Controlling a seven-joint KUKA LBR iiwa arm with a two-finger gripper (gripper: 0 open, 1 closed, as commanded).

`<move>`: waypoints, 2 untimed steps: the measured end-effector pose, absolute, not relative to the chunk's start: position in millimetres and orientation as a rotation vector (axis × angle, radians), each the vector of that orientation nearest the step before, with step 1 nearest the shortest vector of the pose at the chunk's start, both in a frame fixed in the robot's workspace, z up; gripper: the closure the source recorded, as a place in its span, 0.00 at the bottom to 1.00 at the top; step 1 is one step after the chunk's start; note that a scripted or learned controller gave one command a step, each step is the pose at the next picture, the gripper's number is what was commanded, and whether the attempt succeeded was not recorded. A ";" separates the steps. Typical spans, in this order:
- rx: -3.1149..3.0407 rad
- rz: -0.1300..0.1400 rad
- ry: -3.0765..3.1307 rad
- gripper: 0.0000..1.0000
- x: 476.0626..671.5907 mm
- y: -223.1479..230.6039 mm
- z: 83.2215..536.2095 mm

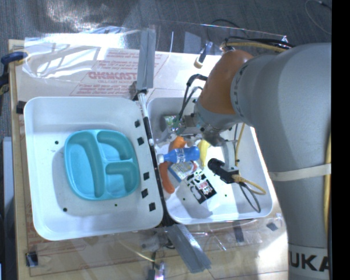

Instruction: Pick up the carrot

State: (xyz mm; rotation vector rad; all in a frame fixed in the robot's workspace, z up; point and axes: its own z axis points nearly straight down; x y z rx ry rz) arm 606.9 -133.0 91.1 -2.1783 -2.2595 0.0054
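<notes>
The grey arm with its orange band reaches down into the right-hand shallow white bin [251,174], and its gripper [189,134] sits low among the clutter, though I cannot tell how it stands. Just below the gripper lies the slim orange carrot [167,181], close to the bin's left wall, beside a blue plastic bottle [182,155] and a yellow item [204,151]. Well to the gripper's left, the other white bin [41,156] holds a turquoise divided plastic tray [100,163].
</notes>
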 end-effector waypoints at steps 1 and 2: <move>-2.175 0.007 -2.261 1.00 607.0 -133.5 101.4; -2.163 0.000 -2.278 1.00 576.7 -75.2 243.2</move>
